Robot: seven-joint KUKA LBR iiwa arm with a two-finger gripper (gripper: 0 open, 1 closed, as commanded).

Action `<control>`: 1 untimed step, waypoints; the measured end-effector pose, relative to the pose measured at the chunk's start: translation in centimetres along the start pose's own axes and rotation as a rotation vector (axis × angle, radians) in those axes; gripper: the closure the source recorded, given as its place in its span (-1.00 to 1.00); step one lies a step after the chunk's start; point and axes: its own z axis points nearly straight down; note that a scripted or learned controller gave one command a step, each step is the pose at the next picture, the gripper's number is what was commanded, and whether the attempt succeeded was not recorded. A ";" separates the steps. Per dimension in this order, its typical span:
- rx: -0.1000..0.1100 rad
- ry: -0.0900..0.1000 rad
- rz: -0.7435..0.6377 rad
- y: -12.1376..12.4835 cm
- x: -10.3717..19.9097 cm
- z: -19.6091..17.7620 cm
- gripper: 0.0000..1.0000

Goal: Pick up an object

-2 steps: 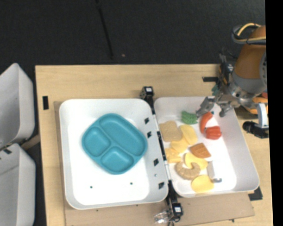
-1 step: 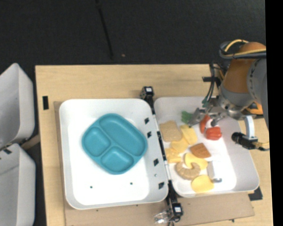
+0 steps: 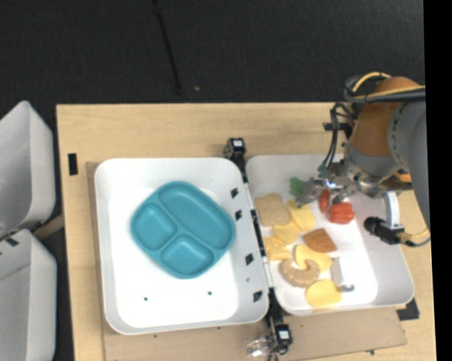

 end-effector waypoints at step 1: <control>0.002 0.001 0.000 0.0 -0.1 -0.9 1.00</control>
